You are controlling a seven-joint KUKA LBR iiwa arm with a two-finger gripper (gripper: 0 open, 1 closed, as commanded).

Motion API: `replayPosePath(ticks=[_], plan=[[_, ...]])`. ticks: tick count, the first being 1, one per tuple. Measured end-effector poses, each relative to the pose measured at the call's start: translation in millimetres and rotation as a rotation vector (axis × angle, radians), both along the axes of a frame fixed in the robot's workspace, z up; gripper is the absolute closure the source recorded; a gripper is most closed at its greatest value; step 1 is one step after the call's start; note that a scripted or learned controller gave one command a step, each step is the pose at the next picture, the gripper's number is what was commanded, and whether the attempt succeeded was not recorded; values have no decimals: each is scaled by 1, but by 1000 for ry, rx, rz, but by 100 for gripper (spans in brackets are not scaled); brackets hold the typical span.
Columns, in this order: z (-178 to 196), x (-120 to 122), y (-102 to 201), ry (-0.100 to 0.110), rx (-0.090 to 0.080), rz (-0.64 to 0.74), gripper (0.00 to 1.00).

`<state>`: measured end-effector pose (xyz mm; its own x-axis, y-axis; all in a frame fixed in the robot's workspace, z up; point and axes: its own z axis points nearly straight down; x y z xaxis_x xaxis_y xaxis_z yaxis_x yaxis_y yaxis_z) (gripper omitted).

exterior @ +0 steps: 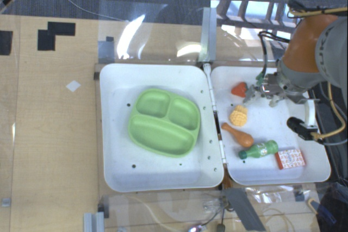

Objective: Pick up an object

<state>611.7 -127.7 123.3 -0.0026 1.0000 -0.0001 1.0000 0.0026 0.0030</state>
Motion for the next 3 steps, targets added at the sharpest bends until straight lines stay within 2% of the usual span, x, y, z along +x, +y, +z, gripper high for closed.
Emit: replayPosePath(ticks=[1,2,3], plan=[[-32,12,47,-11,0,3,0],[-31,-34,36,-13,0,0,0],[-19,-31,39,-21,2,2,100]])
